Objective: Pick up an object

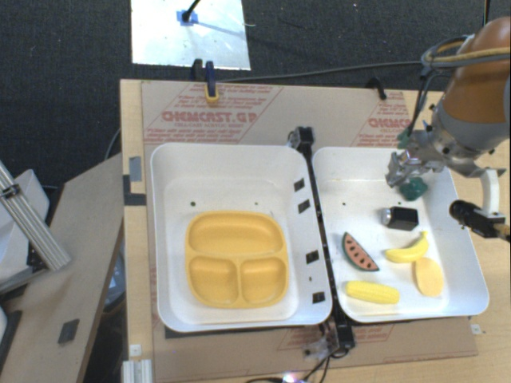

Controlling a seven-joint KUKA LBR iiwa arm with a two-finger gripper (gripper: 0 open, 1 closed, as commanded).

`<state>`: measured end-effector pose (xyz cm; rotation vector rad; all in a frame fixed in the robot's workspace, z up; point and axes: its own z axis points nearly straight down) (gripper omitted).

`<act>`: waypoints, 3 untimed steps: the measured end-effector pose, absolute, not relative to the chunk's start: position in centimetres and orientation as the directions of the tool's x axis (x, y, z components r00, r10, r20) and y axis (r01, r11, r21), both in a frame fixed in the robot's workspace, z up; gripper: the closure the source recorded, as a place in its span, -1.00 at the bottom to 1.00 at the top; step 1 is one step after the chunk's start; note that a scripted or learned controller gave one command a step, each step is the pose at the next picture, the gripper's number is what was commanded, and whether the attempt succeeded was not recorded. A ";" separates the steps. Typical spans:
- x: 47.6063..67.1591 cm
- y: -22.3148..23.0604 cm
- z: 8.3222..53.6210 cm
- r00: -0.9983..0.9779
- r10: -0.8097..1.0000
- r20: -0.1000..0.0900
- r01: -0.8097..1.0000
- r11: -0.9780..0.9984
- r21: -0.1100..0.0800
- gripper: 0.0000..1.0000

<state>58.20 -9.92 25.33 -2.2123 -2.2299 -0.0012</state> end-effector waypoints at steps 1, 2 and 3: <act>57.5 -4.8 25.9 -0.009 1.000 0.001 1.000 0.009 0.001 1.00; 57.3 0.8 25.9 -0.008 1.000 0.001 1.000 0.008 0.002 1.00; 55.2 6.2 25.2 -0.008 1.000 0.001 1.000 0.008 0.000 1.00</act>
